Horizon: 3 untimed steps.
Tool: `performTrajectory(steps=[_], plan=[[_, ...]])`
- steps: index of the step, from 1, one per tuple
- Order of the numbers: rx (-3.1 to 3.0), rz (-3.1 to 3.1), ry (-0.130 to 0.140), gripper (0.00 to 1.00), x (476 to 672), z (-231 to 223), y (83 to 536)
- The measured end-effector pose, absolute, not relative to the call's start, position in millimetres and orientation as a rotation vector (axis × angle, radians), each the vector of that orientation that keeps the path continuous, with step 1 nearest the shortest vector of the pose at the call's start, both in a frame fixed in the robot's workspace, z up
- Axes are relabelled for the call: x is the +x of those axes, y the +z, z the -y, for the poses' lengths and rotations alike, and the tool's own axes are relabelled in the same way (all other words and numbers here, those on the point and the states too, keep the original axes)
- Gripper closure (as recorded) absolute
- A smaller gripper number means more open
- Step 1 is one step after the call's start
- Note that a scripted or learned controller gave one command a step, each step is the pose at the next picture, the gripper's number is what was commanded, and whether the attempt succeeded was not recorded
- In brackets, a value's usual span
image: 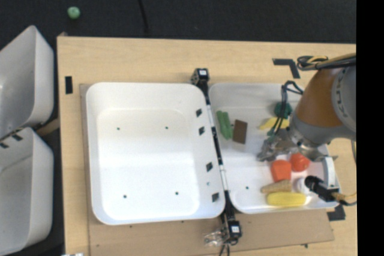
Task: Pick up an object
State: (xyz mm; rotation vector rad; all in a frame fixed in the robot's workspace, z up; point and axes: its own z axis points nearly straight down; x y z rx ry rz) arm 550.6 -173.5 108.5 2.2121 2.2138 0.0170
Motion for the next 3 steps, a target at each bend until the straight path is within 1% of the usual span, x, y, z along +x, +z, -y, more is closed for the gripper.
performTrajectory(steps=[1,2,3], plan=[[2.2,-2.213,0.016,1.0,623.6,201,111],[2.197,-2.211,0.018,1.0,648.0,144,112],[2.203,-2.214,0.018,1.0,634.4,143,111]])
